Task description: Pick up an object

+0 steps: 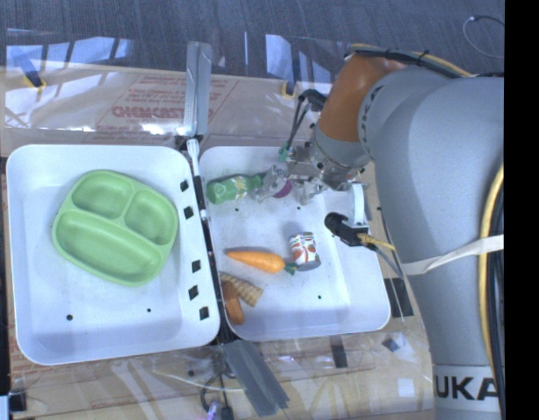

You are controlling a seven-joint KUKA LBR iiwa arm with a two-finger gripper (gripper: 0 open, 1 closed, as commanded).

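Two bins: left bin holds green tray; right bin, carrot, can, bottle. Pincer lowered beside bottle, state indiscernible.

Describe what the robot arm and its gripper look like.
The arm is thick, rounded and light grey, with an orange band above the wrist. Part of the white lettering "UKA" shows low on its base. A yellow cable runs along its right side, and thin black cables lead down to the small metallic gripper.
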